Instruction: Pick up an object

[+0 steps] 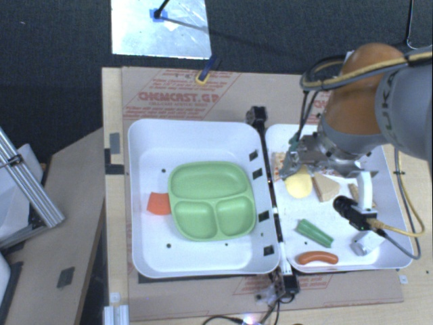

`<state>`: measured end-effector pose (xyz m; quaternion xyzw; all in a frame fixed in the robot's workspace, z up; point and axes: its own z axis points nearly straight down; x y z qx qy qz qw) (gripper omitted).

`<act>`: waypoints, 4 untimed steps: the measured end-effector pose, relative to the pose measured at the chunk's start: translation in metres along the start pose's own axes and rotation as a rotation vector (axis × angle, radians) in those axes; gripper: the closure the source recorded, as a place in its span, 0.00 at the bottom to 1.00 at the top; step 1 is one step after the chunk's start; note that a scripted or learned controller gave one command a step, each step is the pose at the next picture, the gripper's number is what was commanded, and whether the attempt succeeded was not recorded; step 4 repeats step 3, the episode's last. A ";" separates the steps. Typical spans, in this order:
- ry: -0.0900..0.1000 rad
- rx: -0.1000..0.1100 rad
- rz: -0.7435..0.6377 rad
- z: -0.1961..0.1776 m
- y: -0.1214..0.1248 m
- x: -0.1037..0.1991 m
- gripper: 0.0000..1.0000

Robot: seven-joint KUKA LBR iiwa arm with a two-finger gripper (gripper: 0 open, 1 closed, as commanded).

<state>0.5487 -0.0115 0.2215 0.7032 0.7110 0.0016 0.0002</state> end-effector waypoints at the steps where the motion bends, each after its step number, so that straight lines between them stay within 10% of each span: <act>1: -0.002 0.000 0.009 -0.012 -0.002 -0.009 1.00; 4: -0.002 -0.001 0.011 -0.013 -0.003 -0.018 1.00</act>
